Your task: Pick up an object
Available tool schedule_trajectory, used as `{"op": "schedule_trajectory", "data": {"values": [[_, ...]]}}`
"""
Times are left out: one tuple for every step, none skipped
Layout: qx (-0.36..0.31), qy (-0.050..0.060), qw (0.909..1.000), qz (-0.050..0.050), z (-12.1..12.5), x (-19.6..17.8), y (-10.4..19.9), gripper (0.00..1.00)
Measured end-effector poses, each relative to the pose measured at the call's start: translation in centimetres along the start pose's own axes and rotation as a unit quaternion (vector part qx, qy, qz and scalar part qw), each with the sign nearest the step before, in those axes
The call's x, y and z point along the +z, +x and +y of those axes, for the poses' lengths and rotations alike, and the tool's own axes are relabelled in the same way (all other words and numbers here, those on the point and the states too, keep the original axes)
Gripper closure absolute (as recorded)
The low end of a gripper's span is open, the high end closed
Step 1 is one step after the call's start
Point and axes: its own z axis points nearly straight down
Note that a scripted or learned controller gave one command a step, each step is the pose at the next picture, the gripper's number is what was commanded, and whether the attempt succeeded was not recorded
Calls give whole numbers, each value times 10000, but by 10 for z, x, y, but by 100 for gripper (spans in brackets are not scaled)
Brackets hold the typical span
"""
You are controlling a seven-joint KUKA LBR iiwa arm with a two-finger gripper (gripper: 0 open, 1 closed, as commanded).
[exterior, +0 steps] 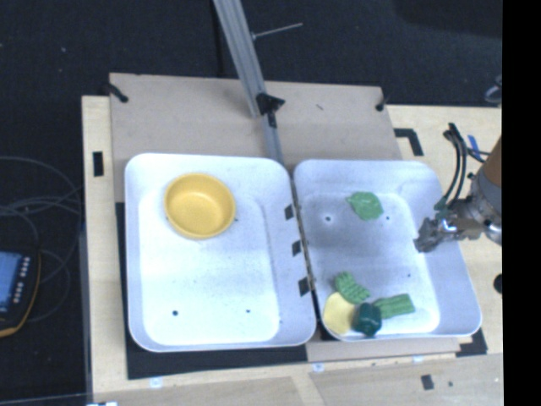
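Note:
A yellow bowl (199, 205) sits in the upper left of the left bin (211, 320). In the right bin (321, 184), a light green piece (365, 205) lies near the back. Near that bin's front lies a cluster: a ridged green piece (351, 288), a green block (395, 304), a pale yellow object (338, 313) and a dark teal round object (367, 319). My gripper (428, 235) hangs over the right bin's right side, apart from every object. Nothing shows between its tips.
A grey metal pole (245, 53) slants from the top of the view down to the gap between the bins. Black cables (461, 163) loop at the right near the wrist. A handheld pendant (15, 286) lies off the bench at left.

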Motion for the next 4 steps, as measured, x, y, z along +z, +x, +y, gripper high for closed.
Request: {"op": "schedule_trajectory", "data": {"values": [[-20,1,10000,4,3,-11,48,100],[-17,3,10000,6,1,-21,97,100],[-20,6,10000,6,-5,-25,148,100],[-24,13,10000,7,-5,-20,210,100]]}}
